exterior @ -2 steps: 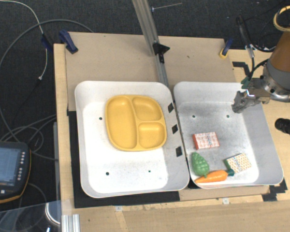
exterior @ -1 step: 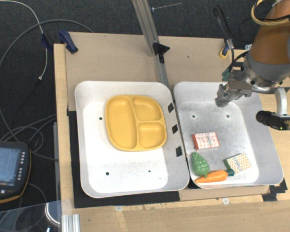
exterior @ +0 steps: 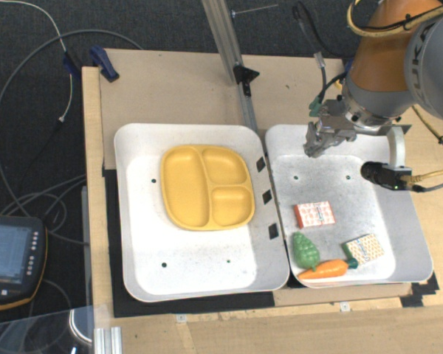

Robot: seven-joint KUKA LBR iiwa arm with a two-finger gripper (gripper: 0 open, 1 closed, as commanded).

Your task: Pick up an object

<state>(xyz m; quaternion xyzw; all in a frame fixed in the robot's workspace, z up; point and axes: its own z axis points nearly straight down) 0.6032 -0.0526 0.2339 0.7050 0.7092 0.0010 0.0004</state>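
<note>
Task stage: early. Nothing is lifted. The gripper (exterior: 319,144) sits at the upper edge of the right bin (exterior: 354,186), right of centre frame, hanging over bare bin floor near the rim. Nothing is visible between its fingers. Whether the jaws are spread or closed cannot be told from this angle; they read as one dark grey mass.

All candidate objects lie toward the lower part of the right bin, well apart from the gripper:
- one small red-and-white box (exterior: 314,214), lying flat, mid-bin;
- one green toy vegetable (exterior: 306,251), broccoli-like, lower left of that bin;
- one orange carrot (exterior: 326,269), lying on its side just beside and below the green piece, apparently touching it, close to the bin's lower rim;
- one small patterned packet (exterior: 365,249), yellow and blue, lower right, just beside the carrot's tip.

That makes four loose objects in the right bin, one of each.

Left bin (exterior: 140,257), centre-left of frame: one yellow divided tray (exterior: 207,186) with three compartments, sitting in the upper half. No loose items are seen in it.

Bins counted: two, side by side. Arm: one.

Remaining, by judgement: the whole pick. The gripper would need to travel down-frame to one of the objects, descend, close on it and raise it. The box looks the most isolated target; the carrot and green piece crowd each other and sit near the rim, which could hamper a clean grasp.
</note>
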